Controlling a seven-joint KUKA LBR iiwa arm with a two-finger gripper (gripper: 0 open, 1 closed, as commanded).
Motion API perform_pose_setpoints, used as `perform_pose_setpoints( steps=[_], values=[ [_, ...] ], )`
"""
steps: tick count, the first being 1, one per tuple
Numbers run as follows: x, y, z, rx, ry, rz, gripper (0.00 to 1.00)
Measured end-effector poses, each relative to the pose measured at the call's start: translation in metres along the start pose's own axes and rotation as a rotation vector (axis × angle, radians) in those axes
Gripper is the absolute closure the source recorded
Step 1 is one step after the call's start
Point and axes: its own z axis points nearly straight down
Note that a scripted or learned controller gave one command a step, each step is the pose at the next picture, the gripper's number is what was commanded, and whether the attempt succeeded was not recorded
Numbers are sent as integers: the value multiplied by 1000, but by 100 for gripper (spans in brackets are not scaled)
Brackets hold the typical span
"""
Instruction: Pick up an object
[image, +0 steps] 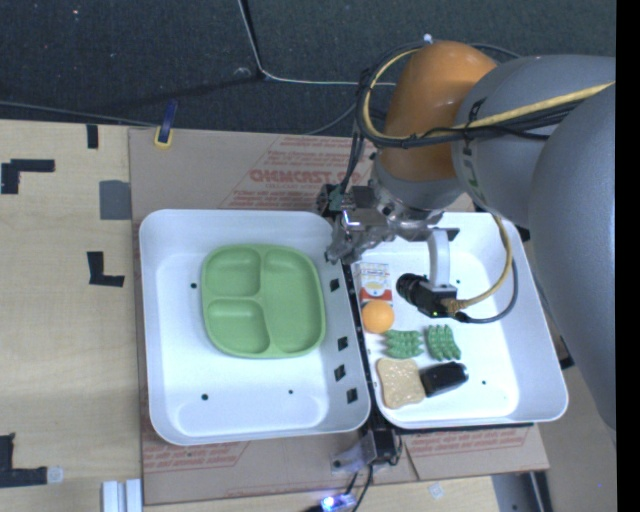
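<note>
A robotics lab or test cell is indicated. Two shallow white bins (160, 330) are set side by side on a cardboard sheet (260, 165) laid over the bench (60, 330). Black tape marks (100, 268) are stuck along the bench's left edge, and a loose cable (300, 75) is run across dark matting (120, 50) beyond its far edge.

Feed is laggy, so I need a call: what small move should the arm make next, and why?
Probably ease the pincer toward the camera, over the small red-and-white carton. It sits at the far end of the divider between the two white bins, and the carton, the orange ball and the other items lie just nearer in the right bin.
</note>
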Motion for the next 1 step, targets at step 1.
perform_pose_setpoints(
  steps=[1],
  values=[
    [43, -24, 13, 2, -2, 2, 100]
  ],
)
